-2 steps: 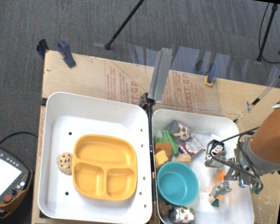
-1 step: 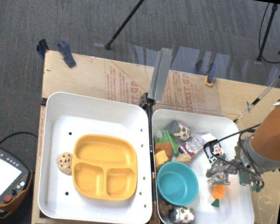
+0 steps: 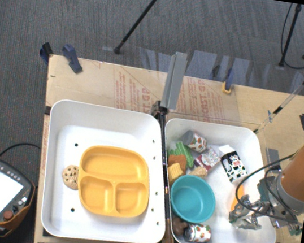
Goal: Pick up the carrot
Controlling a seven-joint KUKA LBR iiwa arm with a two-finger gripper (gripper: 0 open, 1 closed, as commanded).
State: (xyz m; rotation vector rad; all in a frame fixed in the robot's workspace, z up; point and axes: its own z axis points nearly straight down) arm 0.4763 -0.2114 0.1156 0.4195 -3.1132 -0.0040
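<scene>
The gripper (image 3: 246, 218) hangs low in the right bin (image 3: 252, 137), close to its wall at about four o'clock from the bin's middle. Whether it is wide, narrow or closed on something I cannot tell: the metal parts run together at this size. Just beside it, at its ten o'clock, a slim orange shape (image 3: 236, 203) curves along the bin floor. I take this for the carrot, though it is half hidden by the tool and could be something else.

Nearest the camera, at six o'clock in that bin, lies a small printed can (image 3: 199, 233). Above it sits the teal bowl (image 3: 192, 198), well to the gripper's nine o'clock. Farther back, at eleven o'clock from the bowl, a heap of toy foods (image 3: 180, 161) includes green and yellow pieces, and at one o'clock from the bowl lies a black-and-white carton (image 3: 233, 166). In the left bin (image 3: 107, 118) rest a yellow divided plate (image 3: 114, 181) and, touching its edge at nine o'clock, a cookie (image 3: 71, 177).

The step in hand looks like the reach and descent onto the carrot. The next move calls for centring over the orange piece, which lies near the wall where room is tight, then closing and lifting straight up.
</scene>
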